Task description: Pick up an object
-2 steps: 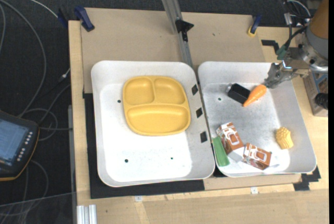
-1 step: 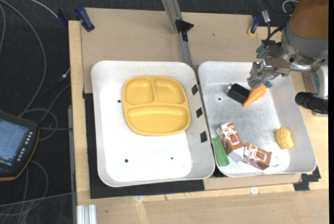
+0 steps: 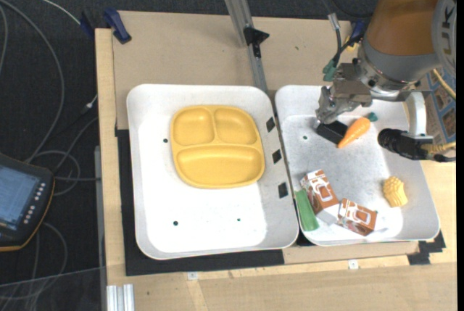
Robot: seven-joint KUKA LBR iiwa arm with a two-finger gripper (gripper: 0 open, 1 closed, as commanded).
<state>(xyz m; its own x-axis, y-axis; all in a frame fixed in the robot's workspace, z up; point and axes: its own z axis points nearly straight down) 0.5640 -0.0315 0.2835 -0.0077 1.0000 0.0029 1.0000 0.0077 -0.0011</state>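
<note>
Carrot [image 3: 355, 132], orange, lies in the far part of the right bin [image 3: 413, 230], just right of the gripper [image 3: 330, 116], which hangs low over a black block [image 3: 330, 132]; whether it is open or closed I cannot tell. Nearer lie a corn cob [image 3: 394, 191], two small cartons [image 3: 320, 191] [image 3: 357, 217] and a green piece [image 3: 307, 209]. A yellow divided plate [image 3: 216, 145] sits in the left bin [image 3: 145, 230].

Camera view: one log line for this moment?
gripper: low in right bin, beside carrot | grasp: unconfirmed | yellow tray: left bin
</note>
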